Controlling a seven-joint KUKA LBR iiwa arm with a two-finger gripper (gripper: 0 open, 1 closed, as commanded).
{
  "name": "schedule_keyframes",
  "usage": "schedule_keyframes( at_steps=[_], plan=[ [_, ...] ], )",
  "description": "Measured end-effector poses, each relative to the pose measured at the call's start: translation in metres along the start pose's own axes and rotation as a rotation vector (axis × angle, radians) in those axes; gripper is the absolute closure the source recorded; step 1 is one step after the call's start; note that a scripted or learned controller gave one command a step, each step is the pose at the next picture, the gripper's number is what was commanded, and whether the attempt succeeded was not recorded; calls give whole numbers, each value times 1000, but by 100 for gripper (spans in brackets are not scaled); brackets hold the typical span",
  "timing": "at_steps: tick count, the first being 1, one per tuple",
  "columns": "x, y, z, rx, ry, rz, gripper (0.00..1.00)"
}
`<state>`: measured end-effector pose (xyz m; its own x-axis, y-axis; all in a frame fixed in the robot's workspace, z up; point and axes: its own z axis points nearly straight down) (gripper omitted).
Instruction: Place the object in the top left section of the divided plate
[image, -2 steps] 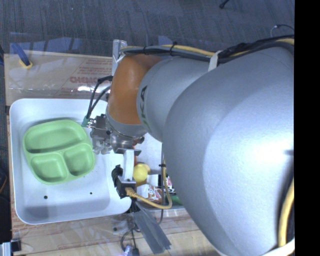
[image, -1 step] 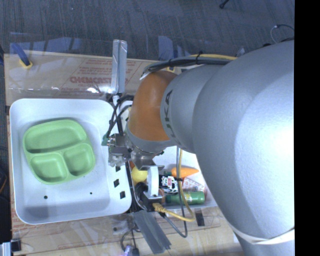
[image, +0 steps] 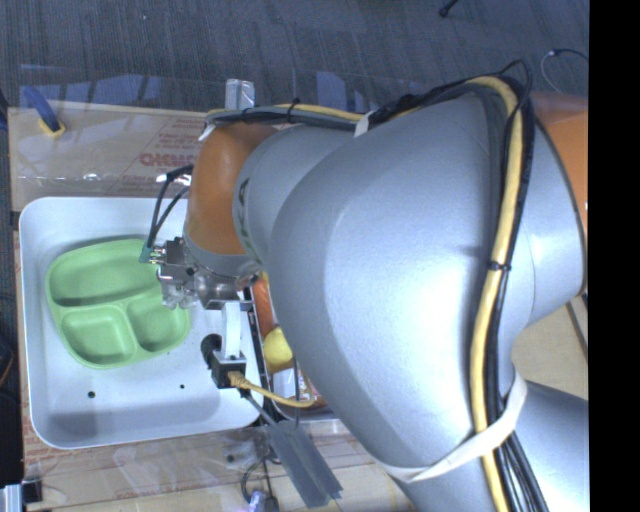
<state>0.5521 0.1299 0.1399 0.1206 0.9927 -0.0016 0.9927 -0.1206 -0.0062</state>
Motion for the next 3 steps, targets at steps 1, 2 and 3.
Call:
schedule_keyframes(
  at_steps=[1, 2, 3],
  plan=[
    [0, 0, 0, 0, 0, 0, 0],
    [19, 81, -25, -2, 1, 74, 0],
    [78, -30, 34, 1, 0, 62, 0]
  ],
)
